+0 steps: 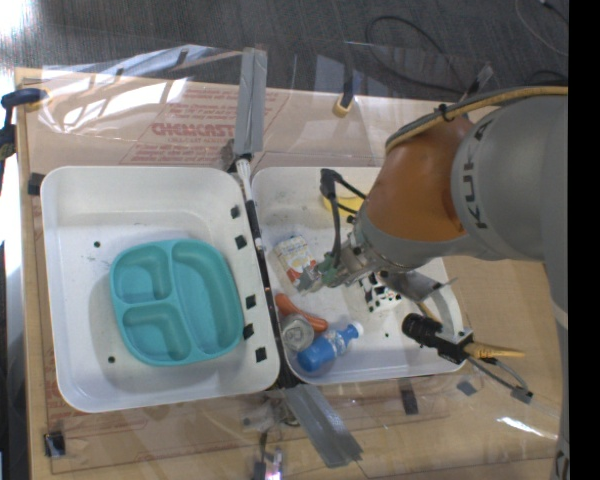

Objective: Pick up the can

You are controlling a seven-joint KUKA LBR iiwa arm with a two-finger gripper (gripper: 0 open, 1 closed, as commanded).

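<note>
The can (297, 335) appears to be the small silvery round thing in the front left corner of the right bin (435, 366). It lies close to the wall that divides the 2 bins. At this size it is hard to tell whether it stands or lies on its side. A blue bottle (332, 347) touches it on the right, and an orange carrot-like piece (304, 314) lies just behind it.

The gripper (320, 275) hangs over the middle of the same bin, near a crumpled packet (292, 256) and apart from the can. Whether it is spread or closed cannot be told, as the wrist covers much of it, and nothing is seen held.

The can is likely light and stiff. Its thin wall could dent under a hard squeeze, and its smooth metal skin may slip. The best hold is probably across the round body at mid-height, and a tilted approach could roll it away. Crowding is the chief risk, because the bottle and the bin wall leave little room on either side. The left bin (60, 268) carries a teal divided tray (175, 303).
</note>
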